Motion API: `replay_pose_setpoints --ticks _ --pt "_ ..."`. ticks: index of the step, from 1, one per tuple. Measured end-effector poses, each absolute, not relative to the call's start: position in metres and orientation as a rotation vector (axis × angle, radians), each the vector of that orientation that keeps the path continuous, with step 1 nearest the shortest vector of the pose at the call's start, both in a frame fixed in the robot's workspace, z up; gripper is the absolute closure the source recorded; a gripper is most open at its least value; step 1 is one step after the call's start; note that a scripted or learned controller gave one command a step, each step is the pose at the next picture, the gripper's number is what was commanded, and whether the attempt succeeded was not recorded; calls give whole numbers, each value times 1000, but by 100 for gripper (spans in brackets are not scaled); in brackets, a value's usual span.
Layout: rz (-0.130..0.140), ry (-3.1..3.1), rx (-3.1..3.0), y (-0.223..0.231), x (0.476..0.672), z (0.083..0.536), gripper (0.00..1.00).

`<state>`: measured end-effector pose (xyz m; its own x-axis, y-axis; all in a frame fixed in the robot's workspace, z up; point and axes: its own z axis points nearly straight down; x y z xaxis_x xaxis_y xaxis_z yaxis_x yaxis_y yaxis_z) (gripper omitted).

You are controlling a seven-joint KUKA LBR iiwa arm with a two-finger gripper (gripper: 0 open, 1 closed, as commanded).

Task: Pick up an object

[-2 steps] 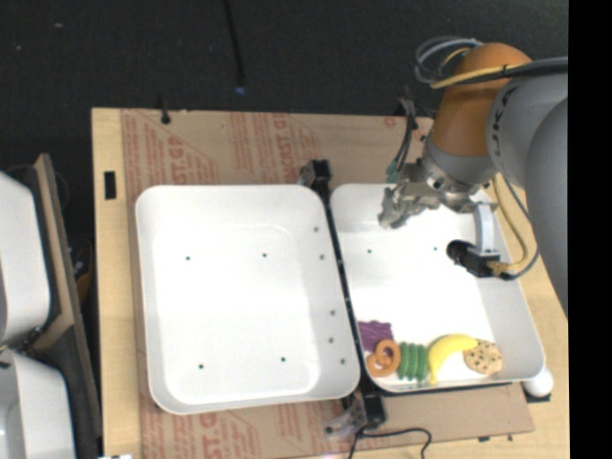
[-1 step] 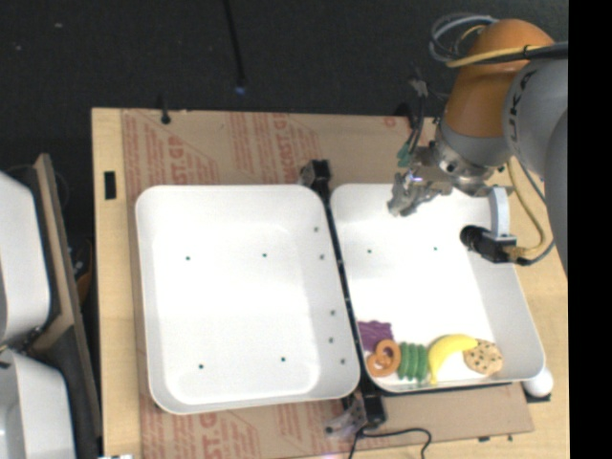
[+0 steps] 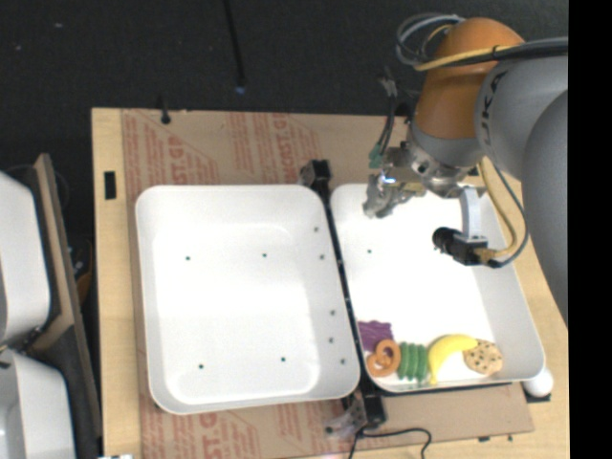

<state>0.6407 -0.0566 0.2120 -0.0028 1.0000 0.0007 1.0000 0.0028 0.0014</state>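
Down at the near edge of the right bin [image 3: 497, 285] lies a row of small toys, all close together. From left to right they are a purple piece [image 3: 374, 332], an orange pretzel [image 3: 383, 360], a green piece [image 3: 413, 361], a yellow banana [image 3: 449, 348] and a brown cookie [image 3: 483, 357]. The pretzel touches the purple piece and the green one. The left bin [image 3: 229, 295] sits just beside the right one, on a brown board. The gripper [image 3: 380, 202] hangs over the far left corner of the right bin, well apart from the toys. It looks small and blurry, so I cannot tell if the claw is wide or narrow. Nothing seems to be in it.
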Motion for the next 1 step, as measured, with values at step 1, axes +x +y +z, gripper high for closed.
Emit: replay_pose_setpoints --ticks 1 --pt "2 2226 2217 -3 636 213 100"
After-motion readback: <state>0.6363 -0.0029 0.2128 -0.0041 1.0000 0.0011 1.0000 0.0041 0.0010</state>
